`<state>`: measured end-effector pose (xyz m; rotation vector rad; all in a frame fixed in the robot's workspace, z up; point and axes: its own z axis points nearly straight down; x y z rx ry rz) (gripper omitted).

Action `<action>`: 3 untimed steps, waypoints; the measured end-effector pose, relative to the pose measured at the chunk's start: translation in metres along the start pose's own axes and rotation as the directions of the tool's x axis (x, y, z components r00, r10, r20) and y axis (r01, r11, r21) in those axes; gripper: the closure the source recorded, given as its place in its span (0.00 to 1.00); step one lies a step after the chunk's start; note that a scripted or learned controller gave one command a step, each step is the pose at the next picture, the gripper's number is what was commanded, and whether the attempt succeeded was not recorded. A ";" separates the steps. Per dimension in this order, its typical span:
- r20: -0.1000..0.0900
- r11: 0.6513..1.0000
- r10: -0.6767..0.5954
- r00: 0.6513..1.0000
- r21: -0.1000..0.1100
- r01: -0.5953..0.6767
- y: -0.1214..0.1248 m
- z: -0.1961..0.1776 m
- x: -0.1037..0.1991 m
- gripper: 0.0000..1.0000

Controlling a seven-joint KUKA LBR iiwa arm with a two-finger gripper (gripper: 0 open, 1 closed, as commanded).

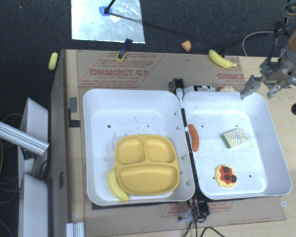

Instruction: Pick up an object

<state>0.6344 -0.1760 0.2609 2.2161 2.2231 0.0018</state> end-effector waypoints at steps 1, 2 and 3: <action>-0.001 1.000 0.002 1.000 0.003 -0.002 -0.047 0.086 0.008 0.00; 0.003 1.000 0.001 1.000 -0.007 -0.001 -0.047 0.172 0.021 0.00; 0.002 1.000 0.000 1.000 -0.015 0.000 -0.044 0.159 0.022 1.00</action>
